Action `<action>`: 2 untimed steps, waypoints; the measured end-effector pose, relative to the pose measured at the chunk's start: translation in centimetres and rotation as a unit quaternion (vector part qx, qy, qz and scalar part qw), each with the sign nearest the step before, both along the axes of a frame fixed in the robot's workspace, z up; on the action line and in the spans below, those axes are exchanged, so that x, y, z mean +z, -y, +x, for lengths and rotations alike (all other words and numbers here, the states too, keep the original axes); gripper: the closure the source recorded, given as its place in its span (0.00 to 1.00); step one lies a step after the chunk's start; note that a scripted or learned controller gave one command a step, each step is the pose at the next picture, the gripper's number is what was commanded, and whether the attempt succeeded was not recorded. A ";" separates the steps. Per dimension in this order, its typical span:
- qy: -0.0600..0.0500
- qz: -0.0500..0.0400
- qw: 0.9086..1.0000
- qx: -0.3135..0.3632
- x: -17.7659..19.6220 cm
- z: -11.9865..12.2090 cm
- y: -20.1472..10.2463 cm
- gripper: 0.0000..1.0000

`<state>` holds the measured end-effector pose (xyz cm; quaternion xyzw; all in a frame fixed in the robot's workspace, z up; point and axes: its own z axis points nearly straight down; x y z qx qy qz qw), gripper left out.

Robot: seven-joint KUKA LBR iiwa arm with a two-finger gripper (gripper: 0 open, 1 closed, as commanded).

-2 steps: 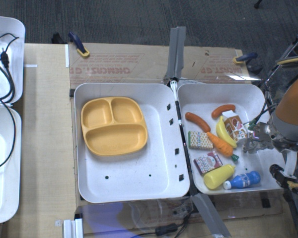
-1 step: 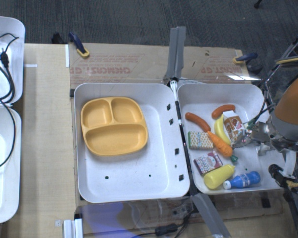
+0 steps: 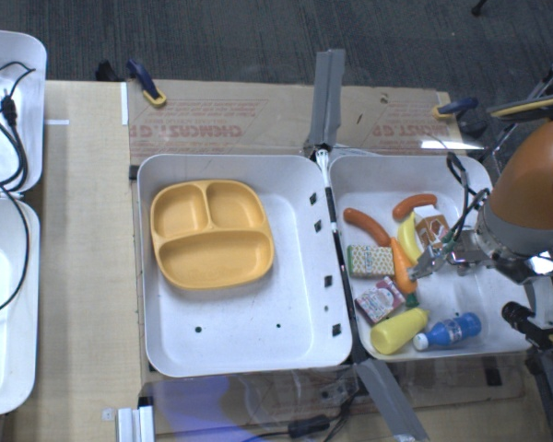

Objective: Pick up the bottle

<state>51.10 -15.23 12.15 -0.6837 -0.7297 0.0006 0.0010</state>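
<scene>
In the right bin, blue bottle (image 3: 449, 331) near front wall, gripper (image 3: 426, 263) above it

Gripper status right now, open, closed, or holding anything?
Gripper: cannot be told; it sits over the right bin, above the bottle.

The arm (image 3: 525, 201) reaches in from the right over the right bin (image 3: 461, 288), its orange band bulking large above that bin's right rim. Below the band the grey wrist angles down and leftward, with thin cables looping along it. The hand (image 3: 428, 263) hangs low over the middle of the right bin, its slender fingers (image 3: 422, 267) pointing left and downward.
</scene>
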 end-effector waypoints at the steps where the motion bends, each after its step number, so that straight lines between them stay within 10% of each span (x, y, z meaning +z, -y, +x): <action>1: 0.000 0.000 1.000 -0.001 0.9 0.0 0.1 1.00; 2: 0.000 0.000 1.000 -0.001 0.9 0.0 0.1 0.00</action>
